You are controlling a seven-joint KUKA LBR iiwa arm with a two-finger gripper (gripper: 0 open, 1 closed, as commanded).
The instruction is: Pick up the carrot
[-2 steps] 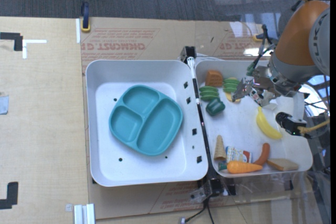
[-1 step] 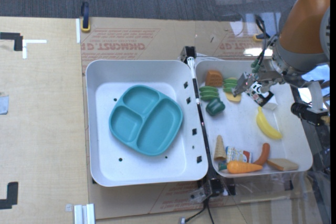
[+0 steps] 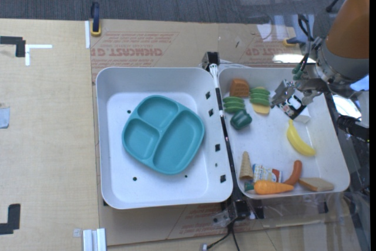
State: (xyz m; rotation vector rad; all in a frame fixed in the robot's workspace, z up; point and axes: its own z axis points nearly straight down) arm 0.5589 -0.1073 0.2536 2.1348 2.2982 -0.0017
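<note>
The carrot [image 3: 273,187] is orange and lies flat along the near wall of the right bin [image 3: 335,126], with its tip pointing right. My gripper [image 3: 287,100] hangs over the far part of that bin, well behind the carrot, to the right of a corn cob [image 3: 260,99]. Its fingers stand apart and hold nothing. The grey arm with its orange band [image 3: 352,14] comes in from the upper right.
Around the carrot lie an ice-cream cone [image 3: 245,164], a small carton [image 3: 267,173], a sausage [image 3: 295,171] and a bread slice [image 3: 316,184]. A banana [image 3: 301,141] lies mid-bin, and green vegetables [image 3: 237,111] sit at the far left. The left bin [image 3: 111,144] holds a teal divided plate [image 3: 163,134].
</note>
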